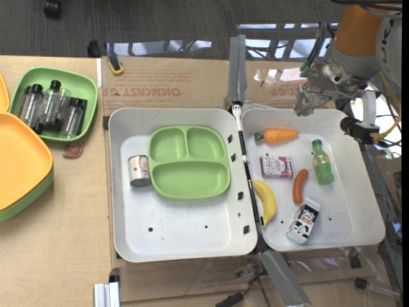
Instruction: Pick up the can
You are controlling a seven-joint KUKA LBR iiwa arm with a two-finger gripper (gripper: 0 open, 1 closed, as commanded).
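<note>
A: Bins?
B: The left bin (128, 235) bears a green divided plate (190, 161). The right bin (358, 222) holds a banana (266, 200), a carrot (278, 135), a green bottle (321, 162), a small carton (303, 222), a pink packet (276, 166) and a sausage (300, 185).
A: The arm?
B: The gripper (308, 101) hangs above the right bin's far edge; whether it is open or holds anything, I cannot tell.
A: The can?
B: The can (138, 170) lies on its side in the left bin, touching the plate's left rim, well apart from the gripper.

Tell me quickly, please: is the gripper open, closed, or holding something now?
Gripper: cannot be told; it hangs above the far edge of the right bin, well away from the can in the left bin.
</note>
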